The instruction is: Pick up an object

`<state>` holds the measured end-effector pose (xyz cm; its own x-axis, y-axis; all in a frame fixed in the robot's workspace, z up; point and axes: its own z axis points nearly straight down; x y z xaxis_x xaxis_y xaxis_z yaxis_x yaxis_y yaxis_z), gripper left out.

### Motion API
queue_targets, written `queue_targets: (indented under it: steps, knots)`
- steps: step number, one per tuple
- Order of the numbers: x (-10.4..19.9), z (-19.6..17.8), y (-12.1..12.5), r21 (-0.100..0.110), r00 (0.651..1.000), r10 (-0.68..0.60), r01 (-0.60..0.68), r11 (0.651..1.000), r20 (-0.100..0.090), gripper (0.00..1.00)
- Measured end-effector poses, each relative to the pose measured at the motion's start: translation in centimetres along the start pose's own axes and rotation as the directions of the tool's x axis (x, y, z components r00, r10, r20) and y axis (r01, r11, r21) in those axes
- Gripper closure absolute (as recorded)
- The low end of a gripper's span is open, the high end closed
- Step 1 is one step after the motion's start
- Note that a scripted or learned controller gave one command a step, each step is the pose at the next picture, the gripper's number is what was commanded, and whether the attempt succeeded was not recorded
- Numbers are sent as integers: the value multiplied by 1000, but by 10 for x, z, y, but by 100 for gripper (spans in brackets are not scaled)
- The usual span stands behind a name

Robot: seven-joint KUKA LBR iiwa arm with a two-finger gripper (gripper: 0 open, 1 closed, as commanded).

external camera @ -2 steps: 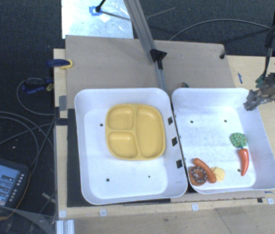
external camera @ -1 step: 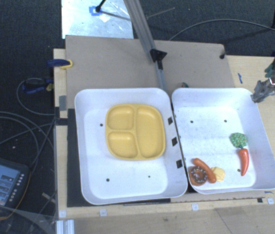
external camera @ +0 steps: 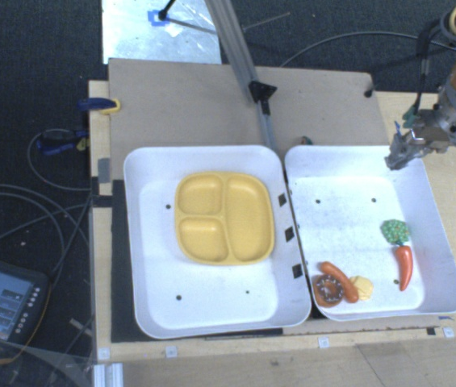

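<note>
The right bin (external camera: 349, 192) holds several toy foods near its front. A green broccoli piece (external camera: 395, 231) lies above a red-orange chili pepper (external camera: 404, 266) at the right side. A sausage (external camera: 339, 280), a chocolate doughnut (external camera: 327, 291) and a small yellow piece (external camera: 362, 287) cluster at the front left corner. My gripper (external camera: 398, 155) hangs over the bin's far right rim, well behind the broccoli, with nothing visibly in it.
The left bin (external camera: 151, 240) carries a yellow three-compartment plate (external camera: 224, 217). A grey pole (external camera: 236, 39) slants across the back of the bench. Cables and a pendant lie on the floor at the left.
</note>
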<state>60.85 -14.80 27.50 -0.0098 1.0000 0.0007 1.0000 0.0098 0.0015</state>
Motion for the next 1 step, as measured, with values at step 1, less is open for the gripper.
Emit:
queue_targets:
  steps: [1]
  knots:
    - [44,0,11,-1,1000,-1,1,1000,0,100]
